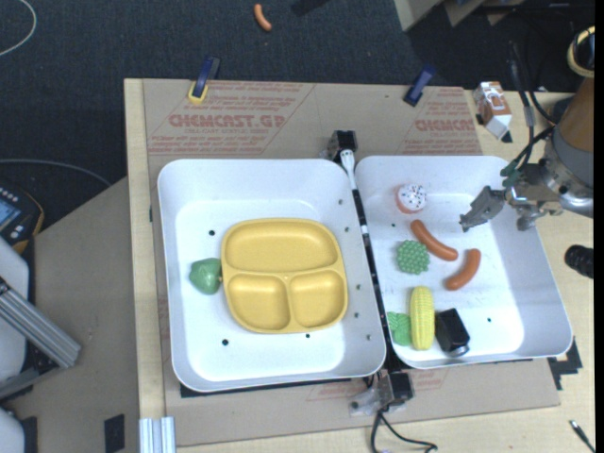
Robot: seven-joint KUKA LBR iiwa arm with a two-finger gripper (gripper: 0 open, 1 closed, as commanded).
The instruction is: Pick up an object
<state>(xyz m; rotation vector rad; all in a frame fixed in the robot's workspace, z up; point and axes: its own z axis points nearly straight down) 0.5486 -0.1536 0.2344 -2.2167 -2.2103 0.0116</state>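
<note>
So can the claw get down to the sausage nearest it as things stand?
Probably yes. The claw hangs over the right bin, just up and right of that sausage, which lies by itself on the bin floor with open space around it.

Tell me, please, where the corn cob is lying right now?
The corn cob lies in the right bin, near its front edge, between a green leafy piece on its left and a black block on its right, just below the green bumpy ball.
</note>
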